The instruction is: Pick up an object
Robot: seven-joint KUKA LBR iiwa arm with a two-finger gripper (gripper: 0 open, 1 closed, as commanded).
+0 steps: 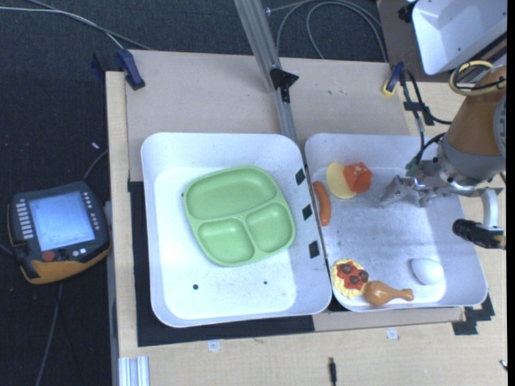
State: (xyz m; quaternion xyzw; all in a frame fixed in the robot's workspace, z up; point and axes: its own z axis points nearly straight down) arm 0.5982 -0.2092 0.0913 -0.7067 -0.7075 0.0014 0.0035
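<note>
The pincer [400, 192] hovers low over the right bin [386, 240], prongs apparently spread with nothing between them, though it's small and hard to read. Just left of it sits the red-orange toy [357, 175], touching a yellow piece [338, 181].

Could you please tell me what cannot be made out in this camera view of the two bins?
- Gripper: too small and blurred to tell how its fingers stand, or whether they touch the right bin.
- Arm: cut off by the right edge.
- Red object and yellow piece: too blurred to identify.
- Handheld screen: text too small to read.
</note>
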